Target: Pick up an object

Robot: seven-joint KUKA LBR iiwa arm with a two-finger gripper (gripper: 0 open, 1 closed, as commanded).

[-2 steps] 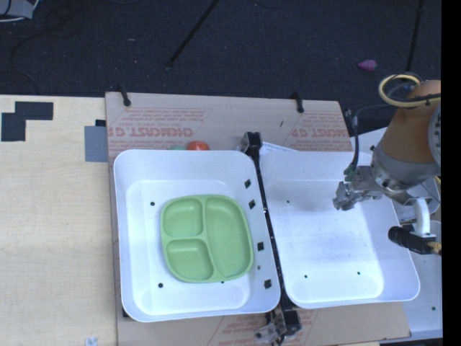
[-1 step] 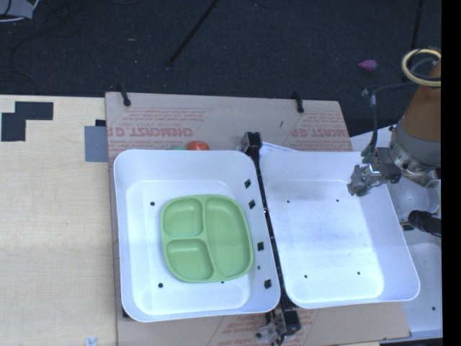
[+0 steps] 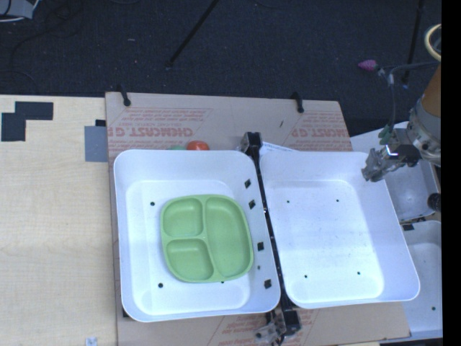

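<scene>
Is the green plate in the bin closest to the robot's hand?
No, the green plate lies in the left bin, while the hand hangs over the right bin's far edge.

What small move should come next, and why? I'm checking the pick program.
Probably swing the hand leftward across the right bin toward the green plate. The plate lies flat in the left bin, while the hand sits at the right bin's outer edge, well away from it.

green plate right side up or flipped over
Right side up: the green plate lies flat in the left bin, its three compartments facing the camera.
</scene>
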